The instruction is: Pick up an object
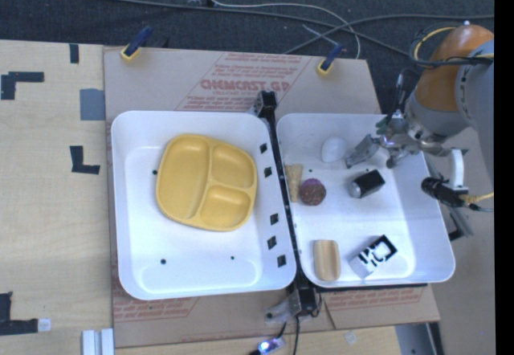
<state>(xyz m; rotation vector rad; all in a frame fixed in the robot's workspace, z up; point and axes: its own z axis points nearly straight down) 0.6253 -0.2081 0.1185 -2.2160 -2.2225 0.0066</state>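
Observation:
My gripper (377,157) hangs over the upper middle of the right bin (426,209), open, with nothing between its fingers. Just below it lies a small black cylinder (366,183), apart from the fingers. A white rounded object (332,149) sits to the gripper's left. Further left are a dark maroon ball (312,191) and a tan wedge (294,182) by the bin's left wall. Near the front edge lie a tan bread-like piece (325,259) and a black-and-white box (375,255).
The left bin (132,209) holds a yellow divided plate (206,181). A black divider (277,201) runs between the two bins. The arm (450,80) with its orange band comes in from the right, and cables trail across the dark floor at the back.

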